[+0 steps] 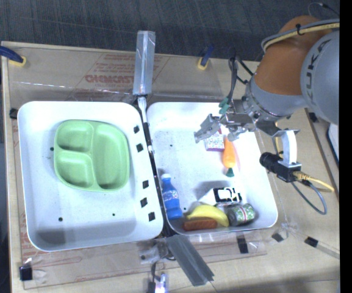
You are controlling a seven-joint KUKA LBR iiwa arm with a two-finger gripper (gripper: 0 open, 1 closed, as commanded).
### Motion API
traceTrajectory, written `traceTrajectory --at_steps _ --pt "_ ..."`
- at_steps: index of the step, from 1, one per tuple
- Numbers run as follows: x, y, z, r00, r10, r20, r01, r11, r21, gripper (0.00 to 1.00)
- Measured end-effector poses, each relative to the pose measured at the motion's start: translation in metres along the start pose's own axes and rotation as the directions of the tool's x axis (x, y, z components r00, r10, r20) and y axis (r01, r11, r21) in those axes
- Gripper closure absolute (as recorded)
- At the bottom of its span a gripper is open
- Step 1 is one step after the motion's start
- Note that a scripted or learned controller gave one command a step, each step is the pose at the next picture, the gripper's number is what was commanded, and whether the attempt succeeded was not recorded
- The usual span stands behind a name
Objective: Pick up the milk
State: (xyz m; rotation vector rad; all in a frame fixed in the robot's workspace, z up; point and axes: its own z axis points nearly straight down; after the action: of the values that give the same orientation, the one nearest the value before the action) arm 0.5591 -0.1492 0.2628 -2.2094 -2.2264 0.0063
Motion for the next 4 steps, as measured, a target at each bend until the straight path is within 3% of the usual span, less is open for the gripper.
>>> traceTrajectory --at_steps 1,2,3,4 --pt "0.056 -0.035 0.11 1.0 0.023 0.0 -0.023 1.0 -0.002 0.0" --pt "0.089 -0.08 0.071 0.992 0.129 -0.001 -0.129 0.992 0.0 0.0" --pt "-0.016 -0.081 0.138 0.999 0.052 0.002 -0.052 0.999 -0.006 0.0" --pt "-0.034 -0.072 0.159 0.999 -0.048 0.004 0.048 0.998 -0.03 0.0"
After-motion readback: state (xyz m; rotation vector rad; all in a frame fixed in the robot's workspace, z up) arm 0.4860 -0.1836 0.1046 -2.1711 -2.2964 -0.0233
